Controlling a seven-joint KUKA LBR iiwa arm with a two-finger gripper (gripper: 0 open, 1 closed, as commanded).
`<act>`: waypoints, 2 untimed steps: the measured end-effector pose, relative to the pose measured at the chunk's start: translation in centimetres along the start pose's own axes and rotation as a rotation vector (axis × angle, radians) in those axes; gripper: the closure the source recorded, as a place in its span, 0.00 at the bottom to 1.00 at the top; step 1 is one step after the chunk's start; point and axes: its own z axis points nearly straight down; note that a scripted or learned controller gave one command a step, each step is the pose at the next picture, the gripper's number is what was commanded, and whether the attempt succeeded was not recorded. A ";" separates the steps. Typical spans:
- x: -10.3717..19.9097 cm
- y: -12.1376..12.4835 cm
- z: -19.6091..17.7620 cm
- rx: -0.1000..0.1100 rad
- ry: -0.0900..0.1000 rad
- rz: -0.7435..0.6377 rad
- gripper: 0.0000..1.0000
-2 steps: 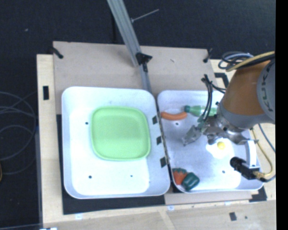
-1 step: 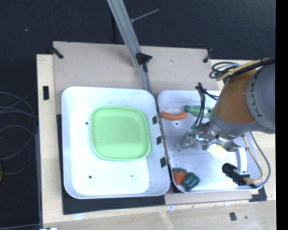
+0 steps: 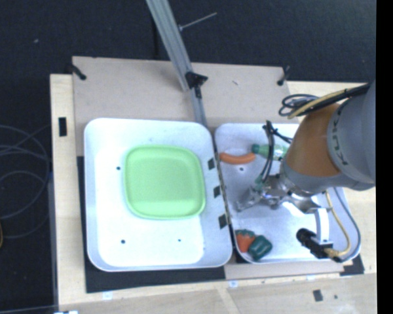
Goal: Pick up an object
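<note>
Orange-and-green toy [image 3: 252, 243] lowest in right bin [image 3: 354, 241]; claw [image 3: 249, 200] state indiscernible; no legible writing.

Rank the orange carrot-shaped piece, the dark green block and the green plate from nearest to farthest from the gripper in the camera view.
From the gripper, in the right bin:
1. Orange carrot-shaped piece, up the picture from it, same bin. The dark green block is nearly as close.
2. Dark green block, down the picture, at that bin's near edge.
3. Green plate, in the left bin.

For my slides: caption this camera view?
KUKA arm's gripper low in the right bin; green plate in the left bin.
</note>
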 end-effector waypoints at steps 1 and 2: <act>0.0 0.1 -1.2 -0.004 0.001 0.001 1.00; 0.0 0.0 -7.4 -0.006 0.000 -0.001 1.00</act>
